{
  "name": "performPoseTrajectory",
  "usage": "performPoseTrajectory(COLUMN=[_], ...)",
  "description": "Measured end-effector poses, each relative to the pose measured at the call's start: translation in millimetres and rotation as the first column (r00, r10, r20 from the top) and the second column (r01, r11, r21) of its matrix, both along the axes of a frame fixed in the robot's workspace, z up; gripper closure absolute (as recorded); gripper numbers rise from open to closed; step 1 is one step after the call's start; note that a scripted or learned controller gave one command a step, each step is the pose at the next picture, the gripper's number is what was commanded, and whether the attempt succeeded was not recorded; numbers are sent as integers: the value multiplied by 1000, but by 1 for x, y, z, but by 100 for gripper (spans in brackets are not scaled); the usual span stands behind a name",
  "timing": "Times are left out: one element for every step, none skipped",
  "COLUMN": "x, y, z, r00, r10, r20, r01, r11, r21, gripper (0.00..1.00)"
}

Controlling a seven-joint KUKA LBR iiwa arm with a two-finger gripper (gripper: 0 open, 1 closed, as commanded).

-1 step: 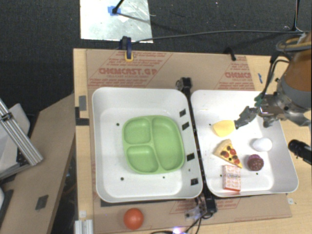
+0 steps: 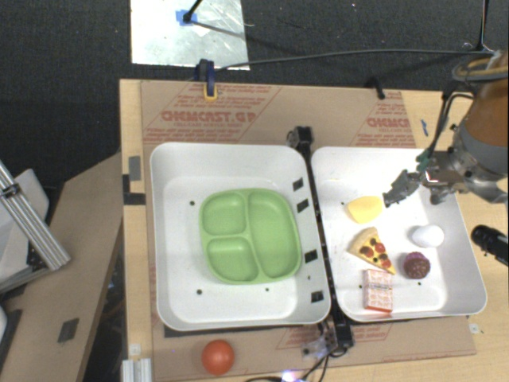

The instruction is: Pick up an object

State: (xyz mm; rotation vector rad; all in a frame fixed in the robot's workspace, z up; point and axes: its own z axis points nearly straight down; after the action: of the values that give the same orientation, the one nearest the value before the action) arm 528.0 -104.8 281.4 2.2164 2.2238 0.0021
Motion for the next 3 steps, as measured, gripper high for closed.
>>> performPoseTrajectory(x=[7,10,6], y=[-6,-15,-9], z=[-57,-113,-157], r00=[1000,1000,1000], r10=[-2,-3,-2], r20=[-4,-5,-5], r01=[2,3,2], r11=[1000,1000,1000], r21=[1,1,2], gripper=[0,0,0])
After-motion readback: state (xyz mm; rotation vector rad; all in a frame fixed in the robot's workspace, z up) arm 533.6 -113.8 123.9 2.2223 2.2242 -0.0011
